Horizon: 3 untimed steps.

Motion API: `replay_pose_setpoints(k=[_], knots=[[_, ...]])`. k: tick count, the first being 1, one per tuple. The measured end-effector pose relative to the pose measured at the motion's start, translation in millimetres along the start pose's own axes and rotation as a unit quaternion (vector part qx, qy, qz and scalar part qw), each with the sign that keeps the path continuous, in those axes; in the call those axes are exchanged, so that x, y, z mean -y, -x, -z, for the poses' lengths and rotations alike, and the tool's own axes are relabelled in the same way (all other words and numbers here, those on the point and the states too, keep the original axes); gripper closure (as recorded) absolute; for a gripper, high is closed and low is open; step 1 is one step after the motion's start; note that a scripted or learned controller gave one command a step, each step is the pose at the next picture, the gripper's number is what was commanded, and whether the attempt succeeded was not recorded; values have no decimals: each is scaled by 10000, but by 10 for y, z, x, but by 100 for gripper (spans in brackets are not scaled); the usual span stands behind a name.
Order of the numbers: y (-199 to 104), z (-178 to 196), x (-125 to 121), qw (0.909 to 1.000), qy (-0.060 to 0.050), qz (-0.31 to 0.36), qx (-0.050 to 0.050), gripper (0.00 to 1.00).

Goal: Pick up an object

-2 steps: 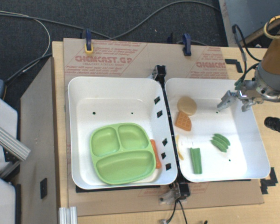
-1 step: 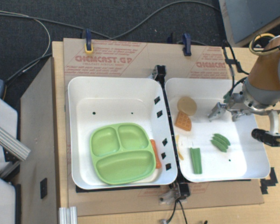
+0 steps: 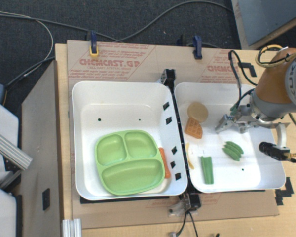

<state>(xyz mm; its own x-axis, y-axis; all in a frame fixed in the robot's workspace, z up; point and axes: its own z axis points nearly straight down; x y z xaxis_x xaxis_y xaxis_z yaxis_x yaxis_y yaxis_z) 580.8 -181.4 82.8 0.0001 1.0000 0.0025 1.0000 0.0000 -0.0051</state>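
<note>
Tool [image 3: 230, 124] hovers low over the right bin [image 3: 271, 181], fingers spread and gripping nothing, lined up for a drop. Green pea pod [image 3: 233, 150] lies just below it; waffle [image 3: 193, 129] and green stick [image 3: 206, 169] sit further left.

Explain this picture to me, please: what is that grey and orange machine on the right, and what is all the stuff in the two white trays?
One camera looks down from above the bench. The grey and orange thing is a robot arm; its gripper hangs over the right bin, and nothing shows between its fingers. Its job is picking things up. That bin holds toy food: a tan round piece, a waffle, a green pea pod and a green stick. The left bin holds a green divided plate with an orange carrot-like stick beside it.
</note>
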Motion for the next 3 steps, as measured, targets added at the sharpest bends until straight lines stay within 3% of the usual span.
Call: replay_pose_setpoints(k=[1,3], knots=[[0,138,-17,10000,30,1,4,100],[-189,1267,-57,10000,61,16,18,100]])
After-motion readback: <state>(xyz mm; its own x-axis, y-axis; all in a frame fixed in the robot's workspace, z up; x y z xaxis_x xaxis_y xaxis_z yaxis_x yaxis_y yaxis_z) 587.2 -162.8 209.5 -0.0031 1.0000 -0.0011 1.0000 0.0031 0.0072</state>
